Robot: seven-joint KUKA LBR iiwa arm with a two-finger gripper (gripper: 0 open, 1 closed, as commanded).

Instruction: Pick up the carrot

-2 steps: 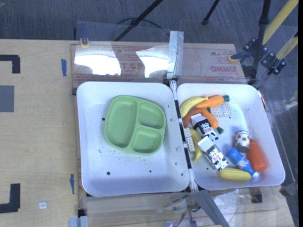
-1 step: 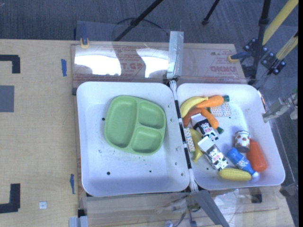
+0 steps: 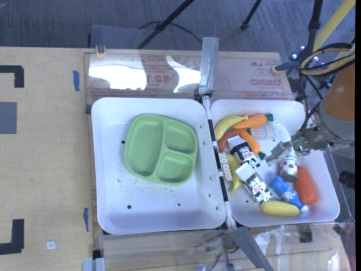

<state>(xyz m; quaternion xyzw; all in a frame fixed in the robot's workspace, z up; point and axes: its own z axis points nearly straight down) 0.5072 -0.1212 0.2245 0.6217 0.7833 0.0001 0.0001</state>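
- The approach step is in hand: the grey two-finger gripper [image 3: 280, 151] hangs over the right white bin [image 3: 330, 208], holding nothing; how wide it stands I cannot tell.
- The long orange plastic carrot [image 3: 252, 121] lies at the bin's far side, beside a yellow banana [image 3: 225, 126], near the gripper but apart from it, to its upper left.
- Next, I judge, it must shift over the carrot and descend.

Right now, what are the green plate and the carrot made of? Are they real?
The green plate looks like moulded plastic: one even pale green, smooth, with rounded dividers and a soft matte sheen. The carrot in the right bin looks like a toy, probably plastic or rubber: its orange is flat and uniform, with a small dark green tip. I can't be sure from above.
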